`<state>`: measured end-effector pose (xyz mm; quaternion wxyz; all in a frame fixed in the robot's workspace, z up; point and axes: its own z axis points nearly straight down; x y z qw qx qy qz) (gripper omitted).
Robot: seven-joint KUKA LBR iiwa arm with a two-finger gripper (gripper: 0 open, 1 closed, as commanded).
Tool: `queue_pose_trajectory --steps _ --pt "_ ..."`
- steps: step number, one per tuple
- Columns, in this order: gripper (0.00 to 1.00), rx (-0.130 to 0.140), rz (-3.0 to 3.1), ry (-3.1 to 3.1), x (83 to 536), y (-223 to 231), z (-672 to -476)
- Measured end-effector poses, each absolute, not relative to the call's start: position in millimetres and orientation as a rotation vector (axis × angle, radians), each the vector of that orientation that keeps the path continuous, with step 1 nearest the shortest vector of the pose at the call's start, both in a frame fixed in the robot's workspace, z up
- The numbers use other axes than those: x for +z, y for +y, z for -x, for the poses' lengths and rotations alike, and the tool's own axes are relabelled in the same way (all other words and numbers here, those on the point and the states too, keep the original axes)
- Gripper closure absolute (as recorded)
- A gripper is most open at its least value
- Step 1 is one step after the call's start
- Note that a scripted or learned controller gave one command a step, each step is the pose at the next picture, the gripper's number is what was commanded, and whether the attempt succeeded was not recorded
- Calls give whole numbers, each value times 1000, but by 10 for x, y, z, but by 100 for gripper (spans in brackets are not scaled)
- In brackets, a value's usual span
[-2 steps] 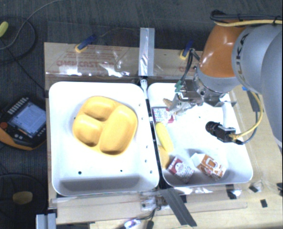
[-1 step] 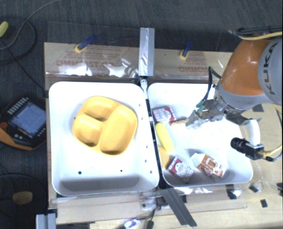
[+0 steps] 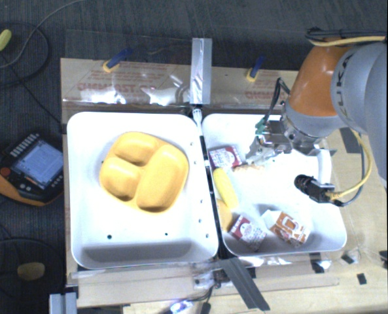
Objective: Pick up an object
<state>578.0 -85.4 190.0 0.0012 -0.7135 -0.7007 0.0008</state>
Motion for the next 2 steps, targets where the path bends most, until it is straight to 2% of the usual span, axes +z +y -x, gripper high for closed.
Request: queue_pose_trajectory --steps 1,2 --pt "0 3 2240 -2199 1901 -854 -5780" --pt "0 7 2207 -2234 1826 -501 -5819"
